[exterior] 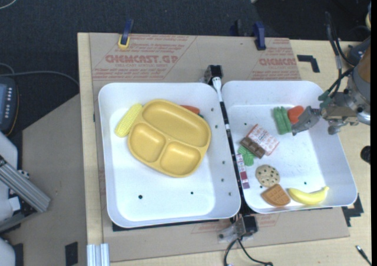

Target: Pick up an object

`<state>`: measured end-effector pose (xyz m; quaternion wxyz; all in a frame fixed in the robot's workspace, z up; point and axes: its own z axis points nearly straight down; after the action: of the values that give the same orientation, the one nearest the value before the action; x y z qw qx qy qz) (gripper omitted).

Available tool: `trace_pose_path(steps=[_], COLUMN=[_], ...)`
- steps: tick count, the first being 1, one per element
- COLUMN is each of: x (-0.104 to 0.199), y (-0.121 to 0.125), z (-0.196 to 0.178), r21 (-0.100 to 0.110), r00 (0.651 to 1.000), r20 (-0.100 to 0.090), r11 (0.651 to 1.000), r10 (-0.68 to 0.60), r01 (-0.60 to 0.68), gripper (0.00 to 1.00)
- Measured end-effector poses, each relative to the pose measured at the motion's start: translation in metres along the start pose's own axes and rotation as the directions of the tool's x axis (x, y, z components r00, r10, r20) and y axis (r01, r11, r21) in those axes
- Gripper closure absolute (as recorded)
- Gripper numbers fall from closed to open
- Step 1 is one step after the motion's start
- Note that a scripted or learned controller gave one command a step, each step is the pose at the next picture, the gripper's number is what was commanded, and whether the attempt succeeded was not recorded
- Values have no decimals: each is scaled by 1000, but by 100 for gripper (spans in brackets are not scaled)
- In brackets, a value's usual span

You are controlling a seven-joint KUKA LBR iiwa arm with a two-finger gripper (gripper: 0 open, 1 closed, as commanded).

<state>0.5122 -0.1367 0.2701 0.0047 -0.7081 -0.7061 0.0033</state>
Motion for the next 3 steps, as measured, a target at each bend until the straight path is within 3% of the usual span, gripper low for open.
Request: trace_pose_path(steps=[1, 3], x=[0, 3], y=[2, -2], z=[-6, 103], r21=[-12, -4], r00=[1000, 1000], r20=[2, -1], r11=[1000, 1000], r10=[-3, -3], r01=[3, 3], gripper=[0, 0])
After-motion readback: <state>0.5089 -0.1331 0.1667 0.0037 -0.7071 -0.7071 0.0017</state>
